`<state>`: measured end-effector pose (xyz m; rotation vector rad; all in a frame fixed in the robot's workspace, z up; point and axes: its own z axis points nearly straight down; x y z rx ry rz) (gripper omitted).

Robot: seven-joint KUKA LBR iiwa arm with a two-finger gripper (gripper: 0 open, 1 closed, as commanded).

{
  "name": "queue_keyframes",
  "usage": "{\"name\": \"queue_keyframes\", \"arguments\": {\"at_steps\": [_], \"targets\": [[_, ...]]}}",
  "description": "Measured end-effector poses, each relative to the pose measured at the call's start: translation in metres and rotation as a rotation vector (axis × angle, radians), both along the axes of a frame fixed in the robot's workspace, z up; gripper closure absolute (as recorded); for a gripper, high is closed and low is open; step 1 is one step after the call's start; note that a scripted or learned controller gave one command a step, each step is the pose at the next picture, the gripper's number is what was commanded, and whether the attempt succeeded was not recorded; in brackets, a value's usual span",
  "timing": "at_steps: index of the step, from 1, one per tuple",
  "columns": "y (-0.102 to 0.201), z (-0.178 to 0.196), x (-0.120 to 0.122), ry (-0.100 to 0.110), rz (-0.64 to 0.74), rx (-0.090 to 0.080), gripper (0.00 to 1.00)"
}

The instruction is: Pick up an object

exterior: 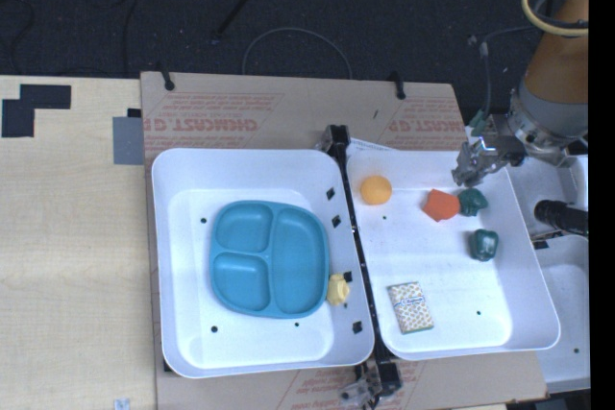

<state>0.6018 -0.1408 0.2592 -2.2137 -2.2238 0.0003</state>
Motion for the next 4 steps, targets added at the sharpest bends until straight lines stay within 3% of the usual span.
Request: {"name": "queue_keyframes", "arguments": {"at_steps": [1, 4], "targets": [[0.055, -0.016, 0.003, 0.001, -0.001, 0.000, 1.00], [0.208, -0.003, 0.005, 0.000, 0.000, -0.001, 1.00]]}}
